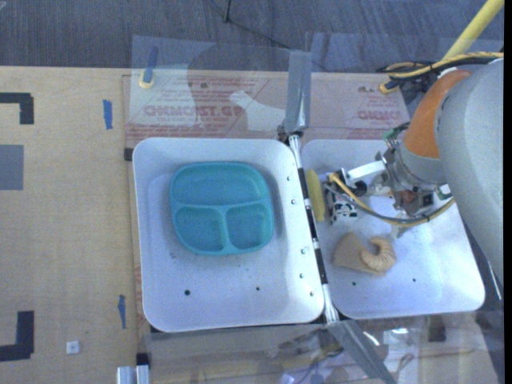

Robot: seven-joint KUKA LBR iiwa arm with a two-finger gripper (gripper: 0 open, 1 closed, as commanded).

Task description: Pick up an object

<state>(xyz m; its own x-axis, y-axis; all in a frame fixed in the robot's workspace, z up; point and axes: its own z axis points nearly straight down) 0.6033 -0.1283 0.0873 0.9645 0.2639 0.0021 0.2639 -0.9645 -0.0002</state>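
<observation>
My gripper hangs over the right bin, toward the bin's 1 o'clock corner. From this slant my own wrist covers its tip, so I cannot tell whether it is released or clenched, and I see nothing that I could say it is grasping. The nearest thing to pick is the tan pastry-shaped lump, which lies on the bin floor at about 7 o'clock from my gripper, near it but apart. A yellow stick lies along the bin's 9 o'clock wall, and I judge it the harder target because the wall would crowd one side of a grasp. The left bin holds a teal divided plate, which is broad and flat and so a poor choice. I take the step in hand to be lining up over the lump, with the pick not yet made. To do it well I would centre above its thicker curled end at 3 o'clock and turn my wrist so the closing line crosses its narrow width. I would come down fully released and straight, since a slanted approach could nudge it away across the smooth floor. It looks soft and uneven, so I would close low on its body and lift slowly, checking that it comes up.
</observation>
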